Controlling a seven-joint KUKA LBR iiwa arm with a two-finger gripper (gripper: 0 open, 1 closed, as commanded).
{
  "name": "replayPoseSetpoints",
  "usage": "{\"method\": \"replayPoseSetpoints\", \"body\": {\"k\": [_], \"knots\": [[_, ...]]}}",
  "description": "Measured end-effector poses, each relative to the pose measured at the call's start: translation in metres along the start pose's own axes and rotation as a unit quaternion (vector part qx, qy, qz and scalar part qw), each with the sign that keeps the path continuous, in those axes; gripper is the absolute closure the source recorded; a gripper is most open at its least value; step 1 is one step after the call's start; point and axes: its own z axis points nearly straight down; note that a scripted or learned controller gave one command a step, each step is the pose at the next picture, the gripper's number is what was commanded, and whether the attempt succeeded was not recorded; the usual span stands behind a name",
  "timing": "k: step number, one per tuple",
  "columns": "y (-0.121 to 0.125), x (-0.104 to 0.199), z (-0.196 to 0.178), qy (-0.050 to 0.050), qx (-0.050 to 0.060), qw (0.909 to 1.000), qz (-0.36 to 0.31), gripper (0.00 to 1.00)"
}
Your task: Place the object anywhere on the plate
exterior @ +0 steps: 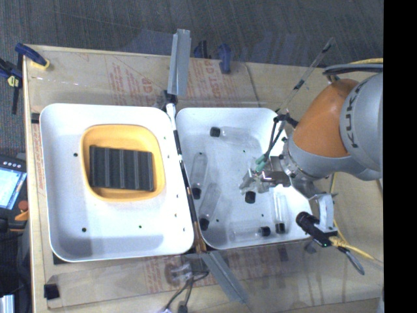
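End effector [255, 182] is hanging low in right white bin [225, 119]; I cannot tell its state; yellow rectangular plate [122, 135] is lying well left.

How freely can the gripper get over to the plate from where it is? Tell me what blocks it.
Probably yes. The gripper is low in the right bin; the plate lies open in the left bin, with only the low bin walls between them.

The arm [352, 132] bears dark letters, "KU", on its grey shell just beside the orange band; the rest of the word runs out of view. The table [98, 70] carries faint red printing around the bins, too small and blurred to read. A small lit screen [10, 186] left of the table shows nothing legible.
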Motion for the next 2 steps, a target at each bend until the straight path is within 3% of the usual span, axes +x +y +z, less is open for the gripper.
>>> {"method": "replayPoseSetpoints", "body": {"k": [1,2], "knots": [[0.026,0.062,-0.083,0.0,-0.001,0.9998,-0.02,1.0],[0.08,0.087,-0.041,-0.001,-0.001,0.9912,-0.133,1.0]]}}
